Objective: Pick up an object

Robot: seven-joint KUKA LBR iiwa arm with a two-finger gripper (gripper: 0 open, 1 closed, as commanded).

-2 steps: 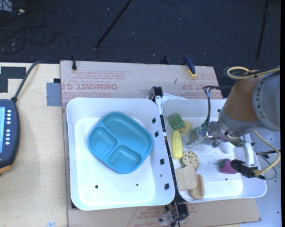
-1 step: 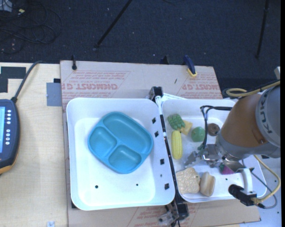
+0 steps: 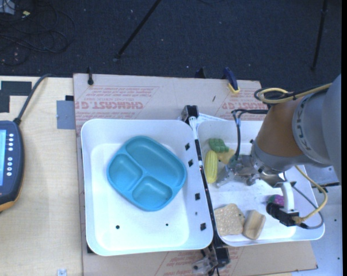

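- We see two white bins side by side on the bench; the left bin (image 3: 98,223) holds a blue divided plate (image 3: 146,172), lying tilted across its floor
- The right bin (image 3: 314,232) carries the small things: a yellow corn cob (image 3: 210,165) standing along the left wall; a green piece (image 3: 217,145) just above it, touching or nearly so
- Near the front wall lie a tan slice of bread (image 3: 228,219) and a paler tan block (image 3: 254,225) beside it, the two touching
- The arm (image 3: 288,134) reaches in from the right, orange band above the wrist; the gripper (image 3: 233,170) sits low over the right bin, just right of the corn cob
- Fingers appear as small grey metal parts; we cannot tell whether they are apart or together; nothing is seen between them
- A purple bit (image 3: 279,200) shows under a black cable fitting (image 3: 282,213) at the right of the bin
- A handheld control pendant (image 3: 3,160) lies on the bench far left, well apart from the bins
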